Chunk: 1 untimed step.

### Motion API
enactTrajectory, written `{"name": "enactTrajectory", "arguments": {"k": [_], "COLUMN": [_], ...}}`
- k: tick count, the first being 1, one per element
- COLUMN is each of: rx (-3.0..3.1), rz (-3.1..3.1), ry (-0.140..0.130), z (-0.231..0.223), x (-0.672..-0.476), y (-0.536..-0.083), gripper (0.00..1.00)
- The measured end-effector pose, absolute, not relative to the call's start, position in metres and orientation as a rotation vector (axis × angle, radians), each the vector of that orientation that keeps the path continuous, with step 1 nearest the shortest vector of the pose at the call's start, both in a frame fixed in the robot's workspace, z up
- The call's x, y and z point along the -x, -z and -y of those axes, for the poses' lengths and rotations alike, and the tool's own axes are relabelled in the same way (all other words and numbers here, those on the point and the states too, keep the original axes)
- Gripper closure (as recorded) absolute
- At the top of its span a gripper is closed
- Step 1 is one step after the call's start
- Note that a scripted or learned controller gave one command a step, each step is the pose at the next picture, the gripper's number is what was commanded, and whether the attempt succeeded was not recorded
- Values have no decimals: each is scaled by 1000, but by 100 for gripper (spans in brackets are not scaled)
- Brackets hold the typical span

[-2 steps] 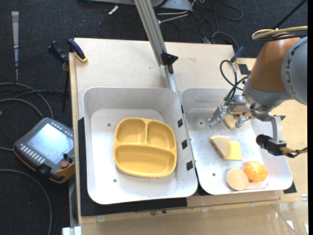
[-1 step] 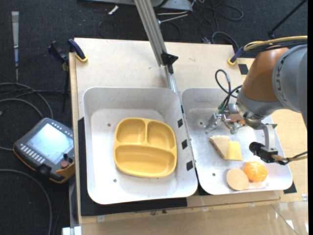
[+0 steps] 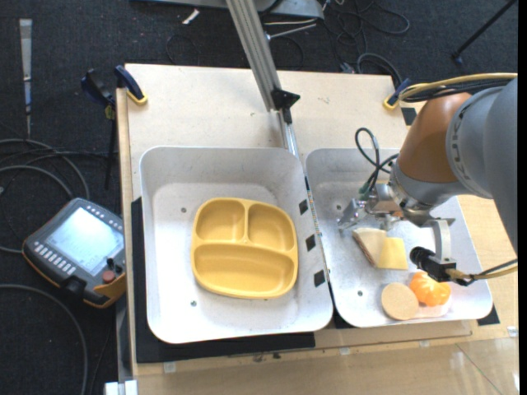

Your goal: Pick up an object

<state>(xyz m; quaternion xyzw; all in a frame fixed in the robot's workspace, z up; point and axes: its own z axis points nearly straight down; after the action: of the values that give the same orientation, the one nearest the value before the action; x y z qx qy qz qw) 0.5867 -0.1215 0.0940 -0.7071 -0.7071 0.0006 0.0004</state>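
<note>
My end effector (image 3: 356, 212) is down inside the right bin (image 3: 338, 169), toward the side nearest the left bin (image 3: 156, 220). From this slanted view I cannot tell how far open it is, and nothing shows gripped in it. My grey arm with its orange band (image 3: 428, 142) reaches in over the right bin's far right part.

Just below my end effector lies a pale yellow wedge (image 3: 380, 248), its pointed end toward me; I cannot tell whether I touch it. Nearer the bin's front edge sits a round tan disc (image 3: 400, 301), with an orange fruit-like piece (image 3: 431, 290) touching its right side.

The left bin holds a yellow divided plate (image 3: 244, 248), lying flat near its middle. Both bins rest side by side on the table (image 3: 206, 105). Off the table's left side, a teach pendant (image 3: 78, 249) lies on the dark floor.
</note>
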Motion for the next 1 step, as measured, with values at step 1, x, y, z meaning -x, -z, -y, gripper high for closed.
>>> {"name": "enactTrajectory", "arguments": {"k": [1], "rx": [2222], "rz": [2222], "ry": [1], "z": [122], "x": [-587], "y": [-106], "gripper": [100]}}
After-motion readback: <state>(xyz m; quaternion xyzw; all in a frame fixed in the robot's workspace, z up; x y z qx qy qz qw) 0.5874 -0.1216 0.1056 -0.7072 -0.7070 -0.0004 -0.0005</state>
